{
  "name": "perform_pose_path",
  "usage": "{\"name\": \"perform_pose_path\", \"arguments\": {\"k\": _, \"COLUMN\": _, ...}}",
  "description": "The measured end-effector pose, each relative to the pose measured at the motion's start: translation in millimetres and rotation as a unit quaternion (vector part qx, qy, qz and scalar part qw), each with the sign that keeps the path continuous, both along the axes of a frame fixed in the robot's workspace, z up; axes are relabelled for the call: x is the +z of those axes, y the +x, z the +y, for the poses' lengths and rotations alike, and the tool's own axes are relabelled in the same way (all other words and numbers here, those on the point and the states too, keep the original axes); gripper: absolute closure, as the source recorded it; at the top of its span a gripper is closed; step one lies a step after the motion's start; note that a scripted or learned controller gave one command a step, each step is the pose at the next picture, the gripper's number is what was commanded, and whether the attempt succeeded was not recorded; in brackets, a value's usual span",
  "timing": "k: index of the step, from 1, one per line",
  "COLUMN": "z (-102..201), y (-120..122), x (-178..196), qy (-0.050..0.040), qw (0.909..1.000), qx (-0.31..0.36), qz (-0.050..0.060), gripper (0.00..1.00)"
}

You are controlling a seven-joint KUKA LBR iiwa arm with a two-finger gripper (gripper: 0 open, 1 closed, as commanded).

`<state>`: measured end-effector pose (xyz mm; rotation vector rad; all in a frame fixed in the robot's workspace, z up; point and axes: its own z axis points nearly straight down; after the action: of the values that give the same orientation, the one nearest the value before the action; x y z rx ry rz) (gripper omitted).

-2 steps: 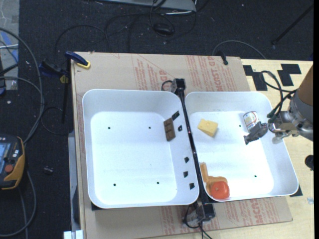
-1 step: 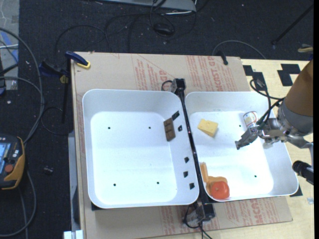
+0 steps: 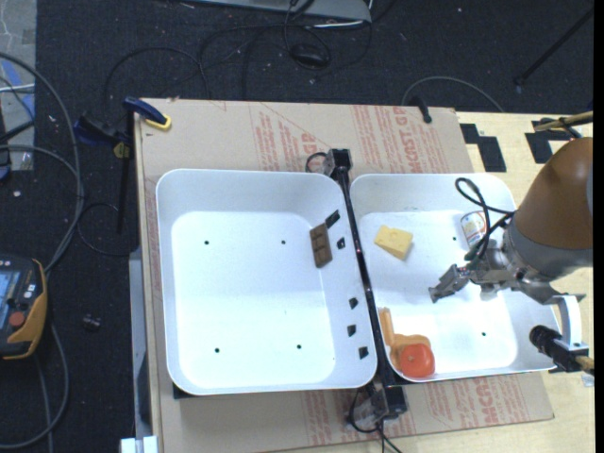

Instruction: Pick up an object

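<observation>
Beside pincer, yellow wedge-shaped block

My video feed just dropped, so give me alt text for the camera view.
The grey arm's gripper hangs over the right white bin, which holds a yellow wedge-shaped block, a red-orange round object by its near left corner, and a small cylindrical can. A brown rectangular piece lies in the left white bin.

We log: bins – smooth white plastic, slight sheen | bench board – matt printed cardboard | floor – dark rough carpet | wedge – matt yellow foam.
</observation>
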<state>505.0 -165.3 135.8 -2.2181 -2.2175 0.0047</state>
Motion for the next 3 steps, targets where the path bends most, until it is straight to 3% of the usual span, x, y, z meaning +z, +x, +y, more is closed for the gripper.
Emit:
{"name": "perform_pose_path", "arguments": {"k": 1, "z": 0, "y": 2, "x": 13, "qy": -0.0007, "qw": 1.0, "qx": 0.0, "qz": -0.003, "gripper": 1.0}}
{"name": "perform_pose_path", "arguments": {"k": 2, "z": 3, "y": 2, "x": 75, "qy": -0.0013, "qw": 1.0, "qx": 0.001, "qz": -0.005, "gripper": 1.0}}
{"name": "perform_pose_path", "arguments": {"k": 3, "z": 3, "y": 3, "x": 111, "qy": -0.0011, "qw": 1.0, "qx": 0.0, "qz": -0.004, "gripper": 1.0}}
